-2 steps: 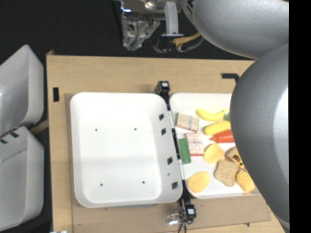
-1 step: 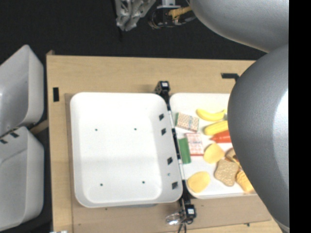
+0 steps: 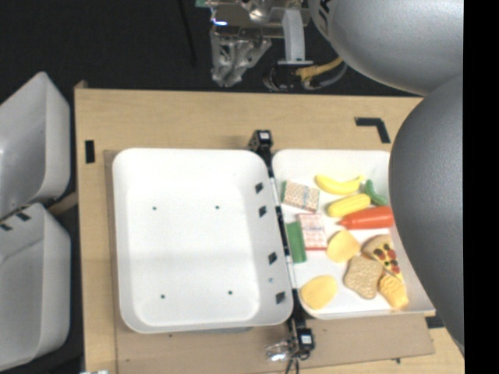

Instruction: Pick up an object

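Observation:
The right bin [image 3: 352,310] holds several toy foods. Two yellow bananas [image 3: 339,183] lie at its far side, with an orange-red carrot [image 3: 366,218] just below them. Two small pink-and-white boxes [image 3: 301,196] and a green bar [image 3: 295,240] sit along its left wall. A brown bread slice [image 3: 362,276], a pizza slice [image 3: 380,252] and round yellow pieces [image 3: 318,291] lie toward the front. My gripper [image 3: 231,67] hangs high at the top of the view, beyond the far edge of the bench and well away from both bins. Nothing shows in it.
The left bin [image 3: 187,240] shows its bare white floor. The large grey arm body [image 3: 437,209] covers the right bin's right side. White containers [image 3: 27,154] stand off the bench's left edge. A black clip [image 3: 260,139] sits where the bins meet.

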